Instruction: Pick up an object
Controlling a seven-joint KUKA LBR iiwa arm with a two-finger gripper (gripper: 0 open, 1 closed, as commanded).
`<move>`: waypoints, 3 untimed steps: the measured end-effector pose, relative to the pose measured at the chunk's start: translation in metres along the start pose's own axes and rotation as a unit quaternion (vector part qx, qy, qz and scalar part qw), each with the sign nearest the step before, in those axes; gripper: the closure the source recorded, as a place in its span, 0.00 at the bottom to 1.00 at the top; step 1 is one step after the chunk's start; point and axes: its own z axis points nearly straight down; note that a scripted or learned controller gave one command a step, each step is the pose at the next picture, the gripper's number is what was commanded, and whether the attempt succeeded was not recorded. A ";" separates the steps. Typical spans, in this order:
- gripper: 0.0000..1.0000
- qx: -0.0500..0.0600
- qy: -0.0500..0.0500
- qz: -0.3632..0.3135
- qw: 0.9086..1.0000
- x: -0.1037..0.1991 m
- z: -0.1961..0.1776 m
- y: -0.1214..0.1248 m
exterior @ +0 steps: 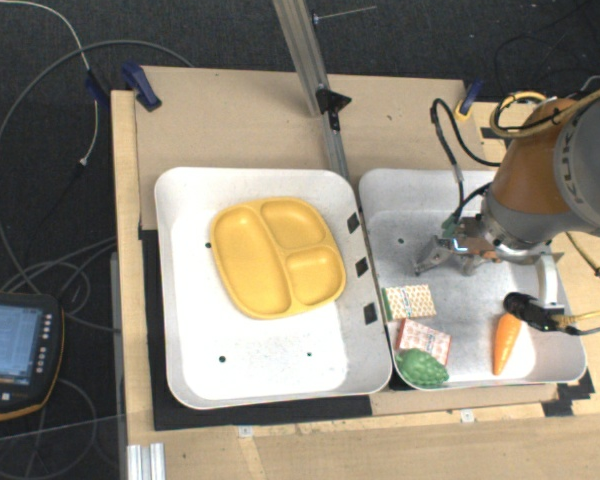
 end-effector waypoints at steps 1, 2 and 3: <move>1.00 -0.003 0.000 0.000 1.000 0.000 -0.014 0.002; 1.00 -0.006 -0.002 -0.001 1.000 0.006 -0.059 0.006; 1.00 -0.006 -0.002 0.000 1.000 0.004 -0.103 0.005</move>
